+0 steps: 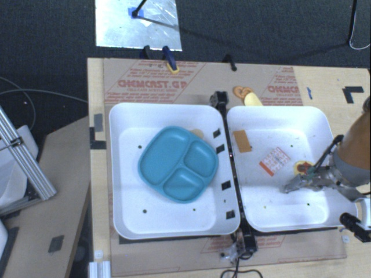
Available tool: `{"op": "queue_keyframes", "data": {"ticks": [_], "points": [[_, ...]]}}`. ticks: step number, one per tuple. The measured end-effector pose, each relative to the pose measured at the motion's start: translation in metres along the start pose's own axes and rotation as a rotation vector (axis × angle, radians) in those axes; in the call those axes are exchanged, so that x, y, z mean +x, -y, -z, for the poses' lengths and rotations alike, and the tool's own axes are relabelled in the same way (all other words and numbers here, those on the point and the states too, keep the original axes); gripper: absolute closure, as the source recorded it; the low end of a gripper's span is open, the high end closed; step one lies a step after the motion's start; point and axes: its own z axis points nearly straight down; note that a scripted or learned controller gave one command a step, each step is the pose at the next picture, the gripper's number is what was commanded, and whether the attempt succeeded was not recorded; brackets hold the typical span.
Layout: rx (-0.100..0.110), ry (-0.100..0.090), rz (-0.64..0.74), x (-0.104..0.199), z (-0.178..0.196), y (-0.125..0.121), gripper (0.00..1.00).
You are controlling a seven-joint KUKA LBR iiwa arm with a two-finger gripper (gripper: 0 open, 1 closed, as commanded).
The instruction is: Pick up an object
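Pincer (291, 186) sits low in the right bin (313, 117), whether spread or pressed together I cannot tell. Just beside it lies a small yellow-red object (302, 168); left of that, a red-white card (275, 160). A blue divided plate (178, 163) fills the left bin (124, 172).

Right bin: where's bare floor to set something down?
Right white bin: free along the near wall, and between the brown card and far wall. Crowded mid-right, where the red-and-white packet, small yellow-red piece and claw sit.

Bright even light, soft shadows, slight blur
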Motion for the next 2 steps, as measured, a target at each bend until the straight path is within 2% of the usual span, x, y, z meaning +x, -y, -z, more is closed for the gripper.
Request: {"op": "queue_keyframes", "data": {"ticks": [1, 2], "points": [[-0.007, 0.010, -0.002, -0.0023, 0.0121, -0.0014, 1.00], [-0.009, 0.010, -0.001, -0.0021, 0.0219, -0.0019, 1.00]]}}
